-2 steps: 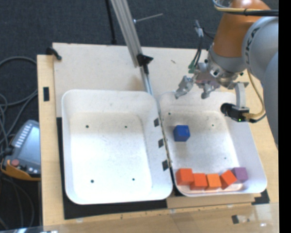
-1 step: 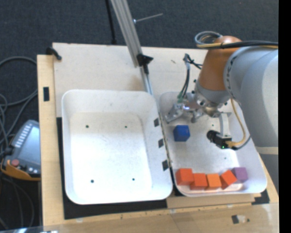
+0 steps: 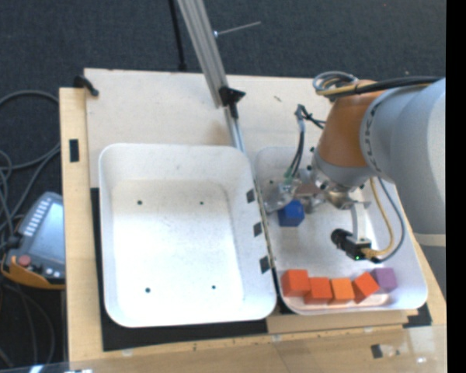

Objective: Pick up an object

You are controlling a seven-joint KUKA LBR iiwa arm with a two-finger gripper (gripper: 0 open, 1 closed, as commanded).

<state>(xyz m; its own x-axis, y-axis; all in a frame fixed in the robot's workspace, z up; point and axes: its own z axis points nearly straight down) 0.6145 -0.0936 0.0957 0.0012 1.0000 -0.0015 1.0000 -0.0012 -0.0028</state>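
We see the gripper low over the right bin, at its left side close to the wall that meets the left bin, and a blue block sits right at its tip. The main risk, as we judge it, is a false grasp: the block may be merely touching or lying just below the fingertips, so a lift would leave it behind or knock it toward the bin wall. A second risk is that the block, if caught only by an edge, twists out as the arm rises. From this slanted view the wrist hides most of the fingers, so we cannot tell whether they stand wide or closed, nor whether the blue block is truly between them; it seems to be just under and slightly in front of the tip. The other candidates lie well apart from the gripper, along the near edge of the right bin: a row of orange blocks with a purple block at its right end. Those are packed side by side, so we reckon a grasp there would risk jamming a finger between neighbours.
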